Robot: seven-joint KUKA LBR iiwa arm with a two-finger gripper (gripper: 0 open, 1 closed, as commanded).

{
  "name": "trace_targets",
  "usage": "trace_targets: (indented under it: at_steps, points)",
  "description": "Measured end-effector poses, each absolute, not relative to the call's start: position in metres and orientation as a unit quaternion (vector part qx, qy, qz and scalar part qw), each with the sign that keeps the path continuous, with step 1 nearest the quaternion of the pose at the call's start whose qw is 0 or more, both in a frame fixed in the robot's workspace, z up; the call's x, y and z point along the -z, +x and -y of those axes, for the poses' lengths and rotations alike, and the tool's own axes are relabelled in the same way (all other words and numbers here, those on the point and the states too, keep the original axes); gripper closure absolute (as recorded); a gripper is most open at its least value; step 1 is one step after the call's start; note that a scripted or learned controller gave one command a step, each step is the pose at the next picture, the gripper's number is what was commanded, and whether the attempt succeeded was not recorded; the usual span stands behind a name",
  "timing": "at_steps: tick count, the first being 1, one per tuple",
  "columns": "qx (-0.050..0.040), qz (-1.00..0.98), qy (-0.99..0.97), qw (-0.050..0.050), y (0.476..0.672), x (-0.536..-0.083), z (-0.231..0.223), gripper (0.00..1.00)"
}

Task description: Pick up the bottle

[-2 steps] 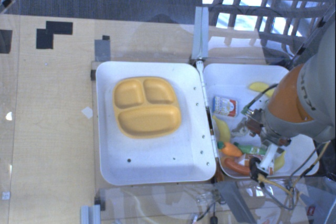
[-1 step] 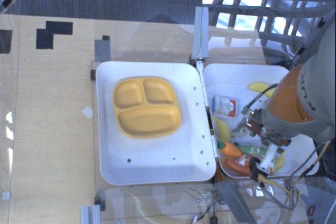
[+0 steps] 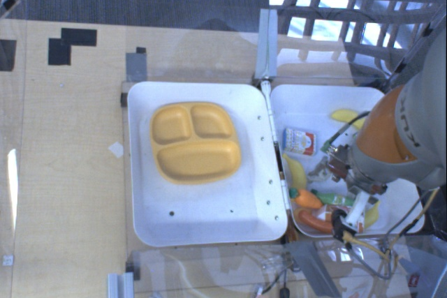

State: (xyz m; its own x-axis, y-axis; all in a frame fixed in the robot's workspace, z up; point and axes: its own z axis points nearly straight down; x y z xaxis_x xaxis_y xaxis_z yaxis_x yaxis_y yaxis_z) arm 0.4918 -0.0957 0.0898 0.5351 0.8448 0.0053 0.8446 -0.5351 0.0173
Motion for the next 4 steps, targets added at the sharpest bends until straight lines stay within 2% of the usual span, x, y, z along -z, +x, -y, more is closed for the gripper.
trace_targets:
  at_steps: [4]
  points:
    - [-0.0065, -0.482, 0.876, 0.006, 0.4918, -0.0898, 0.0957, 0.00]
